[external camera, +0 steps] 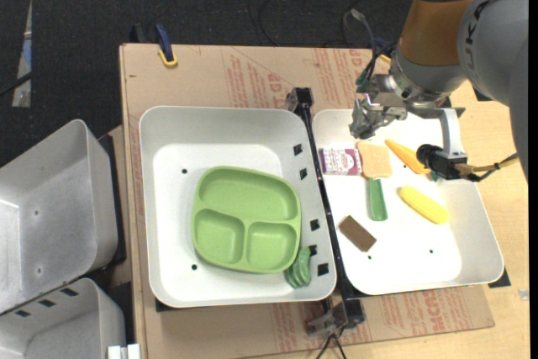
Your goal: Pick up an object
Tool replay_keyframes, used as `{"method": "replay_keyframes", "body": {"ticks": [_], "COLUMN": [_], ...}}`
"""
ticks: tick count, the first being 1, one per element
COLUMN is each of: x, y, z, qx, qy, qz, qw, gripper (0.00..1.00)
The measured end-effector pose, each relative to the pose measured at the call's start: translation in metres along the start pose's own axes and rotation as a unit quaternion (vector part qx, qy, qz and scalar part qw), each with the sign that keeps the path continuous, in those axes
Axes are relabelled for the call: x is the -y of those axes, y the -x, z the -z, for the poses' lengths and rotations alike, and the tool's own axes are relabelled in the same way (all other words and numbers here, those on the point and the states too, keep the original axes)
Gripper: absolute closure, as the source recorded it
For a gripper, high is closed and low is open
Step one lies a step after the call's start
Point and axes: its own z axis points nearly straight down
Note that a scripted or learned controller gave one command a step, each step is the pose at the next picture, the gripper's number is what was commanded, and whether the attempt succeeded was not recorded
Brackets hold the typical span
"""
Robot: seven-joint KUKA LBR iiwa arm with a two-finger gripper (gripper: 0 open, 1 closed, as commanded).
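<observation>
Where the grey arm with its orange band reaches in from the right, the hand (pixel 367 120) is seen poised over the back left part of the right shallow white bin (pixel 471 265); whether it is spread or pressed together cannot be told. Just in front of it a tan square block (pixel 375 161) is found, with a small pink and white packet (pixel 340 161) touching its left side. A green stick-shaped piece (pixel 376 199) is laid in front of the block, a brown rectangular block (pixel 356 233) nearer still, and a yellow banana-shaped toy (pixel 424 204) and an orange carrot-shaped toy (pixel 405 155) to the right. In the left shallow white bin (pixel 168 130) a green divided plastic plate (pixel 245 219) is held, with a green fork (pixel 299 271) at its front right corner. Both bins are carried on the cardboard-covered tabletop (pixel 218 71).
</observation>
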Motion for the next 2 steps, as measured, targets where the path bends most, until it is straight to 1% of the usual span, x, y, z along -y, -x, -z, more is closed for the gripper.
{"method": "replay_keyframes", "body": {"ticks": [1,2], "x": [-0.003,-0.008], "y": [-0.053,-0.097], "z": [-0.01,-0.002], "qx": [0.0,0.0], "qy": [0.0,0.002], "qz": [0.0,0.0], "qw": [1.0,1.0], "gripper": [1.0,1.0]}}
